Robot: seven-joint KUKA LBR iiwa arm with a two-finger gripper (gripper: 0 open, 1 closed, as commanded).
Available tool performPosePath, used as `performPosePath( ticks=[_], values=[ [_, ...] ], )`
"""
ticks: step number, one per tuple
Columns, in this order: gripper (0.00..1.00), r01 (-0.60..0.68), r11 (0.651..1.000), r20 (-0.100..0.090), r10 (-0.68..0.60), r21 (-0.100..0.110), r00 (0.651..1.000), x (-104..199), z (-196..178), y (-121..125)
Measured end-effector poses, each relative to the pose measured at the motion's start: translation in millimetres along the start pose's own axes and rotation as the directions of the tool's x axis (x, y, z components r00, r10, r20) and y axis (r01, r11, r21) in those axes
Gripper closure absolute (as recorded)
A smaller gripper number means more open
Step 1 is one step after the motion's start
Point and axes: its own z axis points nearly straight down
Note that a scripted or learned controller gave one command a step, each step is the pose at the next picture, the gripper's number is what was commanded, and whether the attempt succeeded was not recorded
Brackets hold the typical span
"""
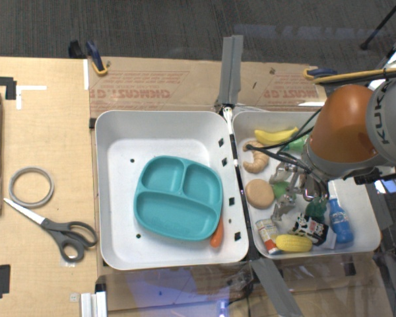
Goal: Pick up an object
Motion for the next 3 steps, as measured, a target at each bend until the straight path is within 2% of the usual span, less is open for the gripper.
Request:
performPosePath(
  ticks=[1,2,3],
  values=[
    [0.00,-0.005,1.000,0.001,0.005,0.000,1.000,6.4,-0.2,2.1],
    [0.00,0.082,0.997,0.001,-0.082,0.000,0.997,-5.8,0.0,-5.7],
    [0.00,-0.012,1.000,0.004,0.012,0.006,1.000,-6.1,-0.7,-1.2]
  ],
)
